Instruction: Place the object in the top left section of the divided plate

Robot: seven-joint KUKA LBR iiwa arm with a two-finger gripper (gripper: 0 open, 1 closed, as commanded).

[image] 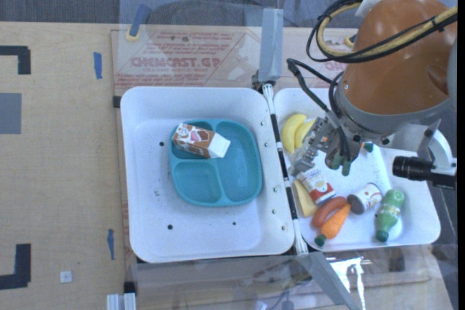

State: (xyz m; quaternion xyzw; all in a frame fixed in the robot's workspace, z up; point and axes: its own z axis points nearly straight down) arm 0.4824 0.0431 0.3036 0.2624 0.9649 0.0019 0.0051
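Observation:
A blue divided plate (225,178) lies in the left white bin (145,156). A small brown-and-white carton (197,141) lies on its side in the plate's top left section, with its white end poking over the divider. My gripper (327,154) hangs over the right bin (421,229), well to the right of the plate and apart from the carton. Its fingers (311,150) stand apart with nothing between them, above a small red-and-white bottle (317,186).
The right bin also holds a banana (293,131), a carrot (333,218), a green bottle (389,213), a small can (365,197) and a yellow piece (304,201). The arm's orange body (399,47) covers the bin's back part. A ridge (280,178) separates the bins.

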